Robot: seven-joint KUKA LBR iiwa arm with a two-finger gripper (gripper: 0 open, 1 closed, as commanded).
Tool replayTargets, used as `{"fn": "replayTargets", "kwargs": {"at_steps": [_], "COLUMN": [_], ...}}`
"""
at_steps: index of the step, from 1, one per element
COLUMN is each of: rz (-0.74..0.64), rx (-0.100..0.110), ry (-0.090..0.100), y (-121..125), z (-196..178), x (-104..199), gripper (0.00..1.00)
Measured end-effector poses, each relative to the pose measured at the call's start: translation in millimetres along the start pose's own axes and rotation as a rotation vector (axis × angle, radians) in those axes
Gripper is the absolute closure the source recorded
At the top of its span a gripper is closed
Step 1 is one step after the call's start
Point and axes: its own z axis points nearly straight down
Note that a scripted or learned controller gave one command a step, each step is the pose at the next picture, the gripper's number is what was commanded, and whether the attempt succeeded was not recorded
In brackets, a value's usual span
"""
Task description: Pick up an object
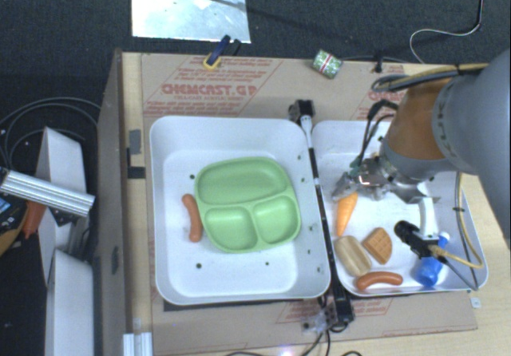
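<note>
Camera view from above, as I see it from the remote station. The bench [239,91] carries two shallow white bins side by side. The left bin [231,276] holds a green divided plate [247,203], with a reddish sausage [192,217] lying on the bin floor just beside the plate's left edge. The arm [447,123] enters from the right and bends down over the right bin [339,139], where the gripper [359,184] sits low, near the bin's left wall. I cannot tell whether the gripper is open or closed. The carrot [345,213] lies directly below the gripper in the view, its upper end at the gripper's tip; contact cannot be confirmed, and the carrot appears to rest on the bin floor. Nearer the front of the same bin lie a bread roll [350,253], a tan waffle-like square [378,244] just beside it, a second sausage [378,280] along the front wall, and a blue block [429,272] in the front right corner.
</note>
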Motion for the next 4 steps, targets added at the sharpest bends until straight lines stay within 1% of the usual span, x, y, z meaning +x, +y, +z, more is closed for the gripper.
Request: {"fn": "replayTargets", "kwargs": {"at_steps": [3,4], "rz": [0.0,0.001], "rx": [0.0,0.0], "ry": [0.0,0.0], "y": [-6,-21], "z": [0,0], "x": [-6,2], "gripper": [0.0,0.0]}}
